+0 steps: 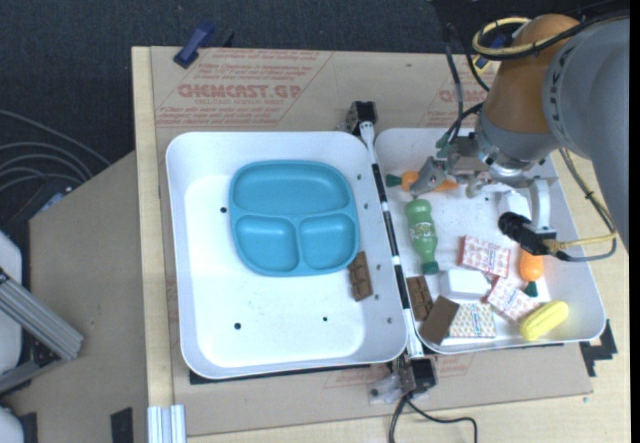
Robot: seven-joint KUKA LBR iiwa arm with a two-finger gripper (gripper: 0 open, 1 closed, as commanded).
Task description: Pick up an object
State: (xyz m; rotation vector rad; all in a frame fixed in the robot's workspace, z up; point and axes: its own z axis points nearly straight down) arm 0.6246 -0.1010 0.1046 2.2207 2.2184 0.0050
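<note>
Hovering low over the right bin [585, 316], the gripper [462, 174] grips nothing I can see; how wide it stands I cannot tell. It should drop squarely over one object — the green bottle [421, 231] lies just below, clear of the packets. The left bin [190, 281] holds a blue tray [293, 216].

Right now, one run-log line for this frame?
arm: over right bin, far end | gripper: above green bottle, nothing seen held | left bin: blue divided plate | pick: not done
</note>
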